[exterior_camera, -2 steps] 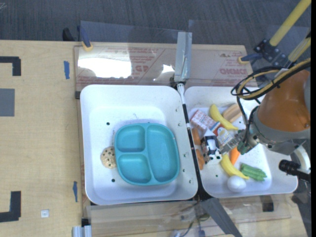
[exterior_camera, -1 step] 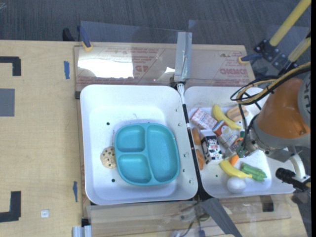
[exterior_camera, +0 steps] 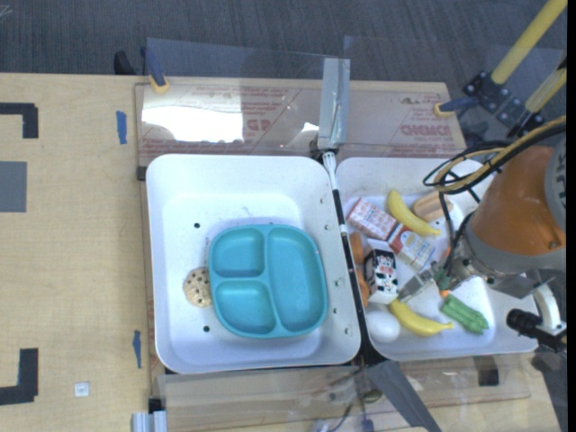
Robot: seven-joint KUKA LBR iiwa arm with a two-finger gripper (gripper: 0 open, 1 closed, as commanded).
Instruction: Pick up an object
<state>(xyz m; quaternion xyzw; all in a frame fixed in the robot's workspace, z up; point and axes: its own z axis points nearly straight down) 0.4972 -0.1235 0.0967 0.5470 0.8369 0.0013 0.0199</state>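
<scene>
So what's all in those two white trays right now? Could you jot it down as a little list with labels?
left bin: a teal divided plate, with a cookie beside its left edge
right bin: cluttered with small items
fruit: one banana near the top, a second banana near the front
other items: a green toy, a white egg, a red-and-white packet, a small black-and-white figure
arm: reaching over the right bin
hand: low among the items, between the two bananas
</scene>
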